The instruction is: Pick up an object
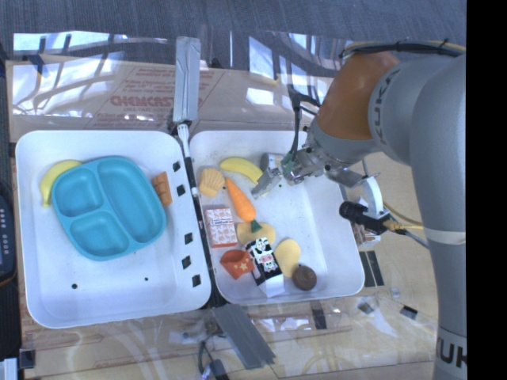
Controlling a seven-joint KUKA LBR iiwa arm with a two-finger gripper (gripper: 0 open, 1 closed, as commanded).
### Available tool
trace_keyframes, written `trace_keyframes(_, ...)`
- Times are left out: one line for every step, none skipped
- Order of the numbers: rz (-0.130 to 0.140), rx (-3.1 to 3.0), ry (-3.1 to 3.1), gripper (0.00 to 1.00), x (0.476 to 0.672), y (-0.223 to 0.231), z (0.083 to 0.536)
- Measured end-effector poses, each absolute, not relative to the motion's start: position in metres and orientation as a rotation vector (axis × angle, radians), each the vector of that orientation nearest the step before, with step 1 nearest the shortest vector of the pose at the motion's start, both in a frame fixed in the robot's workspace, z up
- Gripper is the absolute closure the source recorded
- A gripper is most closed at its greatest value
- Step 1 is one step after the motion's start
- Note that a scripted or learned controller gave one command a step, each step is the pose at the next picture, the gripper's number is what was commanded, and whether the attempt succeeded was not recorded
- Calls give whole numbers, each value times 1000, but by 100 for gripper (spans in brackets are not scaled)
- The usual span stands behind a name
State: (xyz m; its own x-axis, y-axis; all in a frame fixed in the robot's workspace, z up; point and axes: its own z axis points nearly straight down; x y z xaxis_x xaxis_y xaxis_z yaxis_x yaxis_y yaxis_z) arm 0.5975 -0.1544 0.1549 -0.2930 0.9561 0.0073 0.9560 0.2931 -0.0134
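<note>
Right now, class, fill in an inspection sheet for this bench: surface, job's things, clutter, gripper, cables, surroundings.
Surface: two white bins, left bin and right bin, side by side.
Job's things: carrot, banana, milk carton, brown ball in the right bin.
Clutter: blue divided plate over a second banana, left bin.
Gripper: gripper low over the right bin, beside the banana; holds nothing.
Cables: black cable along the wrist.
Surroundings: cardboard behind the bins.

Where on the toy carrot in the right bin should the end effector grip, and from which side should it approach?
Grip the carrot across its thick orange middle, coming straight down from above. It lies flat and slanted, green tip toward the lower right, so the fingers should probably close across its narrow width. The card lies close on its lower left and the banana above, so keep the fingers off both ends.
</note>
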Motion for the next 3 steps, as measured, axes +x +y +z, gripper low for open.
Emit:
trace_keyframes(-1,-1646,-2684,0,593,-106,97)
trace_keyframes(-8,-1643,-2690,100,595,-105,109)
trace_keyframes(-6,-1749,-2615,100,626,-40,196)
